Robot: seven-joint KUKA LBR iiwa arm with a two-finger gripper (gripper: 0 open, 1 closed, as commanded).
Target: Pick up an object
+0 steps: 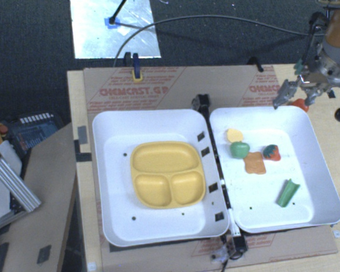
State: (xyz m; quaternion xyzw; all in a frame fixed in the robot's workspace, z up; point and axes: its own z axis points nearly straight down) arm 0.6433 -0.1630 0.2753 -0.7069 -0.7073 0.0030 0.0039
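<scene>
My gripper (296, 98) hangs over the far right corner of the right bin (319, 151), its fingers spread open. A small red-orange object (299, 102) shows between the fingertips at the bin's far rim; I cannot tell whether the fingers touch it. In the right bin lie a yellow piece (234, 135), a green ball (239, 150), an orange flat piece (255, 164), a red and green object (271, 152) and a green stick (288, 193).
The left bin (112, 183) holds a yellow divided tray (166, 173). A black divider with clips (213, 158) runs between the bins. A cable arcs across the far side of the bench, and clutter stands at the left.
</scene>
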